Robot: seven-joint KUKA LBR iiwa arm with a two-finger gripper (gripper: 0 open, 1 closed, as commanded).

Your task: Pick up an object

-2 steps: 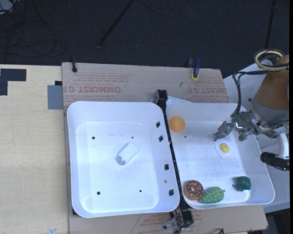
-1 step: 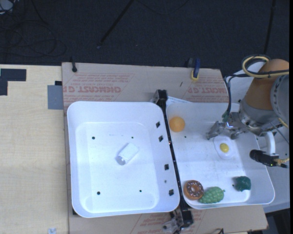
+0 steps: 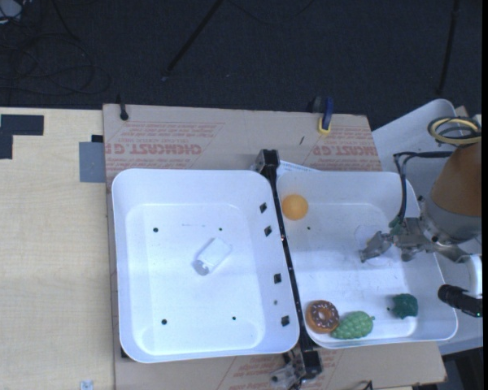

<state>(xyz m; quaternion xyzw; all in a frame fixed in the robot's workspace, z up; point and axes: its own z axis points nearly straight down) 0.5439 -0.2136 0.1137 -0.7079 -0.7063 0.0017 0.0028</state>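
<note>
Hand (image 3: 372, 251): low in right bin (image 3: 350, 197), grip state unclear.
Orange ball (image 3: 294, 207): far left corner.
Donut (image 3: 321, 316), green bunch (image 3: 352, 326), green toy (image 3: 404, 305): near edge.
Left bin (image 3: 138, 218): white cylinder (image 3: 211, 255).

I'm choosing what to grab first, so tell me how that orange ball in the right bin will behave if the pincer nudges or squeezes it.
The orange ball looks round and smooth, so it would likely roll at a nudge, probably toward the divider it sits beside. Its glossy surface suggests it may slip out of a loose squeeze. It looks light for its size, though the view cannot confirm that.
</note>
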